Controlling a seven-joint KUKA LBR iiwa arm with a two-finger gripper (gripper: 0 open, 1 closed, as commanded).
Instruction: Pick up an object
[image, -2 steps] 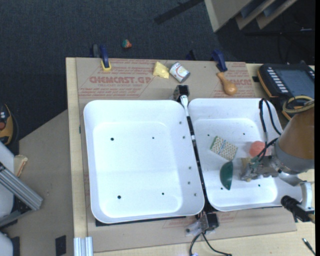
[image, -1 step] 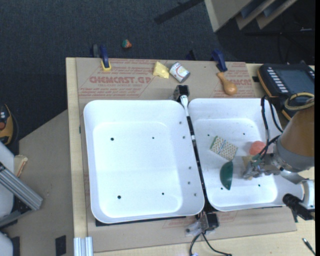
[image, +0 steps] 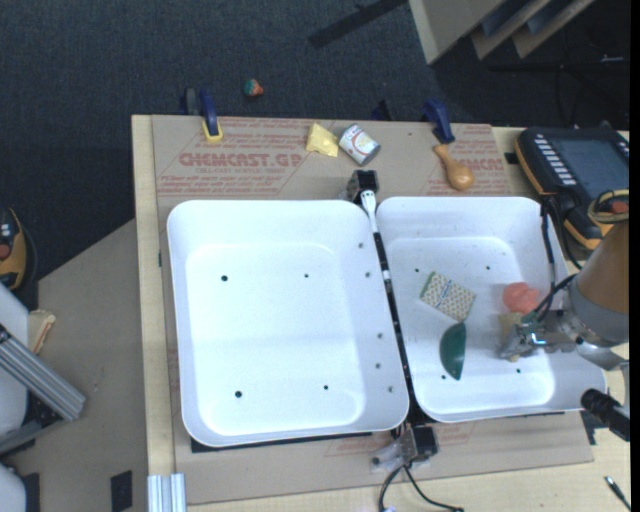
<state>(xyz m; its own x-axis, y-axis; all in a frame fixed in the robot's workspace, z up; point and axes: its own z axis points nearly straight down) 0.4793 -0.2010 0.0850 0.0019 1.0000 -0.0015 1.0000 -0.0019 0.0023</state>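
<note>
Arm comes in from the right w/ its gripper (image: 517, 340) low inside the right bin (image: 470, 215), toward that bin's right side, nearer the near wall than the far one. It's small and a bit blurred from here, so can't tell whether it is spread or closed, or if anything is in it. Just beyond it on the far side sits a pink-red object (image: 518, 296), very close to the gripper, maybe touching, can't say for sure. To the left of the gripper lies a dark green object (image: 453, 350), long and tapered, roughly in the middle of the bin floor toward the near side. Just beyond that, a bit left, a speckled tan card-like piece (image: 446, 295) lies flat, tilted diagonally, apart from the pink thing. Left bin (image: 190, 230) sits right beside the right one, rims touching along the middle. On the brown bench top beyond the bins: a yellow piece (image: 322, 141), a small white-grey box (image: 359, 144) just right of it, and a wooden spoon-like thing (image: 454, 169) farther right. A black handheld pendant (image: 578, 162) rests at the far right corner.
</note>
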